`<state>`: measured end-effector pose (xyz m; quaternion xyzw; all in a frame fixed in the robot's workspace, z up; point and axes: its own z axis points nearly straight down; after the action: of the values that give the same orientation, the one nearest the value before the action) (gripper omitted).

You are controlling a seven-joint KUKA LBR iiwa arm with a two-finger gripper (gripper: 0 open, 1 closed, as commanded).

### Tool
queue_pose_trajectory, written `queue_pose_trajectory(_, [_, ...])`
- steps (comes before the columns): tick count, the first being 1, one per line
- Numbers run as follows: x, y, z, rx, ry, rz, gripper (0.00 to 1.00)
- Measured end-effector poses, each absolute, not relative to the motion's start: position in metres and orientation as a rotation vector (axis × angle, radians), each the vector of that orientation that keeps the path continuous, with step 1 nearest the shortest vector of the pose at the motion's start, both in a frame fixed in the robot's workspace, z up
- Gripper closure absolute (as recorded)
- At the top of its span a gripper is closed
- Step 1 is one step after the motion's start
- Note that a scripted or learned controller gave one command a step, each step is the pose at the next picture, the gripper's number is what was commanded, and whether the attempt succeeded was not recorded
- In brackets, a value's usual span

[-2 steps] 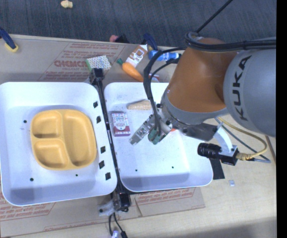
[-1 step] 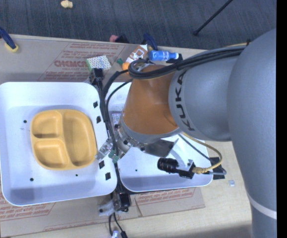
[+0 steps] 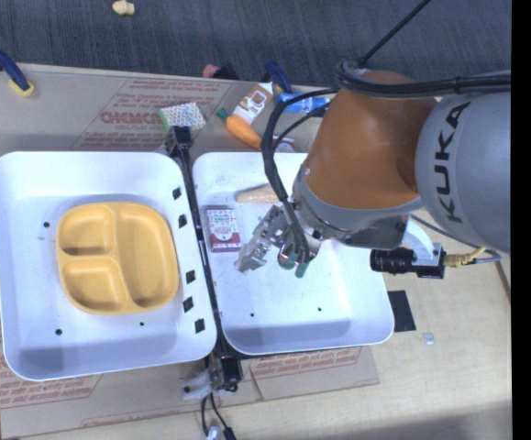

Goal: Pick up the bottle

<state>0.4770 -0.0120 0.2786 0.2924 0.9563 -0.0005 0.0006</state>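
Observation:
A small bottle point(image 3: 248, 115) with a white label and an orange end lies on the cardboard just beyond the back rim of the right bin point(image 3: 366, 324). It is partly hidden by the arm's cables. My gripper point(image 3: 272, 255) hangs low over the middle of the right bin, well in front of the bottle. Its metal fingers point(image 3: 249, 257) are spread, with only bare bin floor between them. The orange-banded wrist covers the bin's back right part.
A red and white packet point(image 3: 221, 228) lies left of the gripper, and a pale stick point(image 3: 252, 193) lies behind it. The left bin point(image 3: 13, 246) holds a yellow divided plate point(image 3: 116, 255). A checkered tag point(image 3: 182, 115) and a blue item point(image 3: 304, 104) sit near the bottle.

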Motion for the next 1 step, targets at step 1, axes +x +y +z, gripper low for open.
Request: queue_pose_trajectory(1, [0.476, 0.019, 0.1913, 0.57, 3.093, -0.001, 1.0])
